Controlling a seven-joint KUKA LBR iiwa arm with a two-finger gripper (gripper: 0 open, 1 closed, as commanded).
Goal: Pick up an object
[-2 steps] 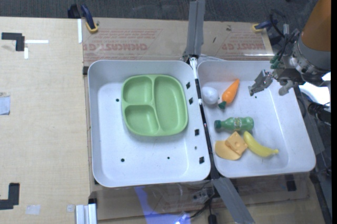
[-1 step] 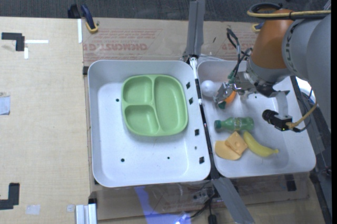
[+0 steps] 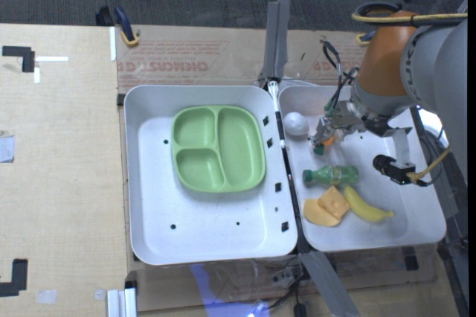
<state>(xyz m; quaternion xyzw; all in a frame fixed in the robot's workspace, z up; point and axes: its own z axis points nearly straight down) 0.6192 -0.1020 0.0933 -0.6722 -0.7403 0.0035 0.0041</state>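
The grey arm [image 3: 439, 62] comes in from the right, its orange band [image 3: 388, 62] above the wrist, and bends down over the upper part of the right bin [image 3: 424, 230]. The hand [image 3: 324, 138] hangs low over the bin floor, just right of the white ball [image 3: 296, 123] and above the green bottle [image 3: 331, 175]. A small dark green bit shows at its tip, but whether the fingers are spread or pressed together cannot be told from this angle, nor whether they pinch anything.

Two shallow white bins sit side by side on the table [image 3: 52, 181]. The left bin [image 3: 149, 226] holds one green divided plate [image 3: 219, 149] with three compartments. The right bin holds four loose things: one white ball, one green bottle, one banana [image 3: 364, 206] and one orange-yellow piece [image 3: 326, 208].

The green bottle lies on its side near the bin's middle, its long axis running roughly left to right across the view; which end carries the cap is hard to tell. The banana lies just below and right of it, its long axis slanting from upper left to lower right, with the orange-yellow piece touching or just beside its left end. The white ball rests near the bin's upper left corner, close to the divider between the bins.
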